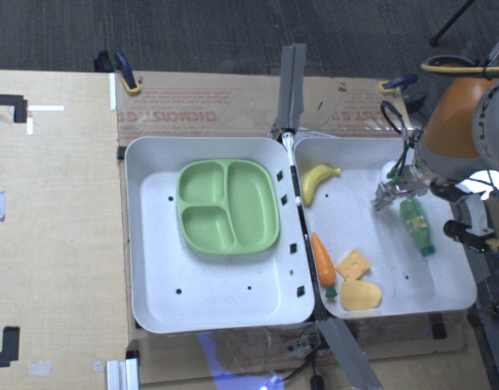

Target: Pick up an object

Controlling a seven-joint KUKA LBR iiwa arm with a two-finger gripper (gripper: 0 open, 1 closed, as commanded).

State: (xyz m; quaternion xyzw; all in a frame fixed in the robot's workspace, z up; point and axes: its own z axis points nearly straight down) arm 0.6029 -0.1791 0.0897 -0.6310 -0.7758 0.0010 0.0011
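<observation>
The round yellow piece (361, 295) lies nearest, at the front edge of the right bin (444, 299), touching the cheese wedge (353, 263) just behind it; a carrot (322, 260) lies along that bin's left wall, tip towards the back. A banana (316, 180) sits in the back left corner. These four look scattered loosely, as things tipped in for picking would be. A green bottle (415, 225) lies on its side near the right wall, and the gripper (393, 192) hangs low just beside its upper end, so the bottle is probably the thing aimed at; whether the gripper is open or closed I cannot tell, and nothing is visibly held. The left bin (152, 299) carries one green divided plate (228, 206) with three compartments, set near its middle. The count: two bins, one plate, five loose things on the right.
</observation>
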